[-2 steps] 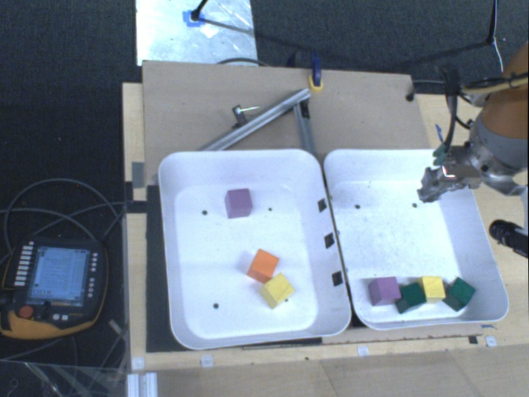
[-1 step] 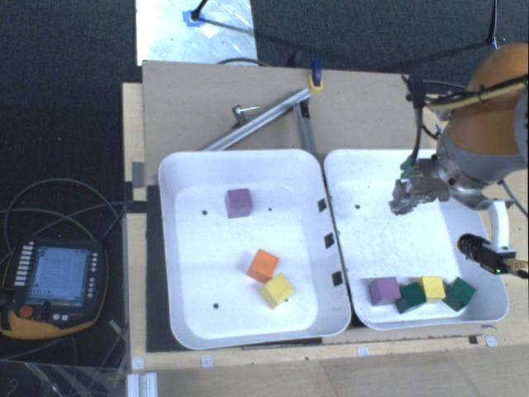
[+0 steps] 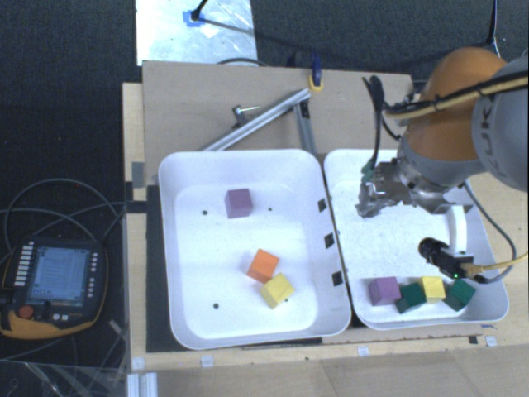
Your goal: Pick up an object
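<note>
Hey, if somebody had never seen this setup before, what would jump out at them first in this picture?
Probably the big grey and orange arm reaching in from the right, its gripper over the right bin. Next, the bright blocks: a purple cube, an orange cube and a yellow cube spread over the left bin, and a row of purple, green and yellow blocks along the right bin's near edge. A handheld control pendant lies at far left.

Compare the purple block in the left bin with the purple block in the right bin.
The left bin's purple block stands alone near the far side; the right bin's purple block sits at the near edge, beside a green block. The right one looks brighter. Both are small purple cubes.
</note>
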Tool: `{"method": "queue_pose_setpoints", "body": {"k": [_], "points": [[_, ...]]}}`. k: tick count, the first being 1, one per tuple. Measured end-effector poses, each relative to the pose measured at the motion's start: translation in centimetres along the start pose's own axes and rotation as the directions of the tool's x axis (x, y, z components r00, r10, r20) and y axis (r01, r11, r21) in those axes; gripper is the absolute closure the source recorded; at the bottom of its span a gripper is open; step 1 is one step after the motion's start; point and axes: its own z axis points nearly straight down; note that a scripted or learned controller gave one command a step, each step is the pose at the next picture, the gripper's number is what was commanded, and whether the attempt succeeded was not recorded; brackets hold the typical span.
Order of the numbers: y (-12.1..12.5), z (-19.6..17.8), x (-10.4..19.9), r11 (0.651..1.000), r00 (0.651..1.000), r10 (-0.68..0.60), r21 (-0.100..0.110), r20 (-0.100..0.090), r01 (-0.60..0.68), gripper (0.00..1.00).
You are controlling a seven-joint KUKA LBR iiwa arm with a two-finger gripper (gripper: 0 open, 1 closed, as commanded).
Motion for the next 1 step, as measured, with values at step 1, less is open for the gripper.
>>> {"method": "queue_pose_setpoints", "body": {"k": [1], "points": [[-0.23,-0.44,4.73,1.000,1.000,0.000,0.000,0.000,0.000,1.00]]}}
